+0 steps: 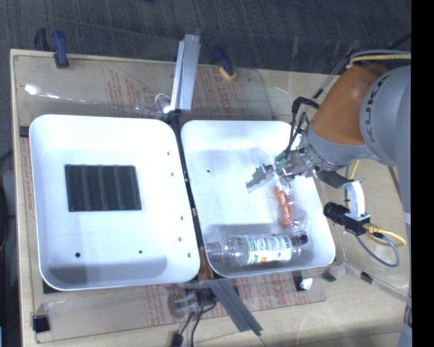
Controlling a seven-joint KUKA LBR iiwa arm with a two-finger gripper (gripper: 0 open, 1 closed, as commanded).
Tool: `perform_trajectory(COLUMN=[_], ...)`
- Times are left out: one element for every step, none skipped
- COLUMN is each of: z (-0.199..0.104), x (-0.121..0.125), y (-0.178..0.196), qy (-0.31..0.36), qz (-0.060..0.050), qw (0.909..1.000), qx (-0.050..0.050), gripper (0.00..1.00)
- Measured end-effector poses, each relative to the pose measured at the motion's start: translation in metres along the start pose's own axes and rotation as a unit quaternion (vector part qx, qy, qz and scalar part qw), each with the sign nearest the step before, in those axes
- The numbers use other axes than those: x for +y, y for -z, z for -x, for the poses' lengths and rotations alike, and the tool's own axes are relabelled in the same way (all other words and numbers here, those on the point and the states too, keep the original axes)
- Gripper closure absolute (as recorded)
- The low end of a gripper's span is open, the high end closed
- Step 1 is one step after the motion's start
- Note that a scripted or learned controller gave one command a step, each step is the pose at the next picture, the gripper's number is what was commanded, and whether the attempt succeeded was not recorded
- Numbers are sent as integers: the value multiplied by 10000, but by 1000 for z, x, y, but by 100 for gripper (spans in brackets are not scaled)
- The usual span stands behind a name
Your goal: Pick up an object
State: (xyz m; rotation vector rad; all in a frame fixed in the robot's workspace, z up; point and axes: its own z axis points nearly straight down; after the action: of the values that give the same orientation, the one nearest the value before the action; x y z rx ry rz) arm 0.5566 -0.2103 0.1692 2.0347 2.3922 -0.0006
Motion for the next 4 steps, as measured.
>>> perform_trajectory(z=[0, 0, 0, 1], x=[0, 0, 10, 5], y=[0, 14, 5, 30], qy=[-1, 240, 521, 564], qz=[0, -1, 8, 3], qw=[10000, 9997, 9986, 9984], qx=[0, 0, -6, 0], gripper=[0, 0, 0, 0])
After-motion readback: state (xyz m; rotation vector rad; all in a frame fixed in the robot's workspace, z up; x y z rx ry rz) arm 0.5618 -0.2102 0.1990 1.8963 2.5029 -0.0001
